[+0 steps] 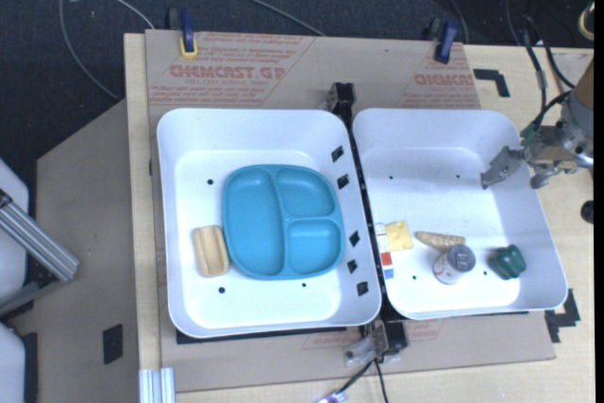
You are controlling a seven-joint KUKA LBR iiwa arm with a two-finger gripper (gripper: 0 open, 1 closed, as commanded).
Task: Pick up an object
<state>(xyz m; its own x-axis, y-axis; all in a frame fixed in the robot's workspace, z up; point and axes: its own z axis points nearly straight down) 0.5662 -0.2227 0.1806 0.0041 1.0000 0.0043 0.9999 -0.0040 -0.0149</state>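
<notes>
The right bin (425, 146) holds several small things along its near side: a yellow wedge (399, 236), a tan elongated piece (440, 240), a grey round object (456, 261) and a dark green object (508, 261). A small red and blue block (386, 264) lies by the bin's left wall. My gripper (519, 173) hangs over the right bin's far right part, well above and behind the green object. Its fingers are spread open with nothing between them.
The left bin (179, 165) holds a blue divided plate (283, 220) and a tan bread-like block (210, 250) to its left. Black clips (345, 203) run along the wall between the bins. Cables lie on the floor behind the bench.
</notes>
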